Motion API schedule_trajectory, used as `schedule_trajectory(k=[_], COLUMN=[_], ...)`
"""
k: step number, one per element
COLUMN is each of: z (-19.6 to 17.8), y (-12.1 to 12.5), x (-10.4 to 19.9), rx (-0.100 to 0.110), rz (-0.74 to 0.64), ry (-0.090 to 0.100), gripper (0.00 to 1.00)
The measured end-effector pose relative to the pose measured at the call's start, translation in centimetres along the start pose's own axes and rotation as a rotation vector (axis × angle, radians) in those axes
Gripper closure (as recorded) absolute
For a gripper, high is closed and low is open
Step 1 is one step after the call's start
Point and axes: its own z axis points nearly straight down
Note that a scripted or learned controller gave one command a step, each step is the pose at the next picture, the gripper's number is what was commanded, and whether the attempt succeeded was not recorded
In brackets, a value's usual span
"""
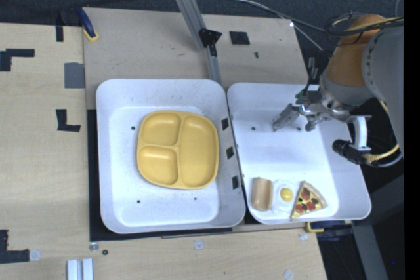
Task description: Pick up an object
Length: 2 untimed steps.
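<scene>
Three toy foods lie along the front edge of the right bin: a brown bread roll, a fried egg and a pizza slice. My gripper hangs over the back part of the same bin, well behind the foods. Its fingers are spread open with nothing between them. The grey arm with its orange band comes in from the right.
A yellow divided plate lies in the middle of the left bin. A slanted metal pole rises behind the bins. Cables run across the bench at the back and hang by the arm at the right.
</scene>
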Motion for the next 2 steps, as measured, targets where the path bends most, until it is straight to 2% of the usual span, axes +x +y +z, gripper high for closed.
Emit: schedule_trajectory(k=[1,2], z=[-1.3,-7.4], y=[0.1,-0.4], x=[0.0,0.3], rx=[-0.004,-0.009], rz=[-0.002,-0.001], ry=[-0.001,-0.001], gripper=[1.00,1.00])
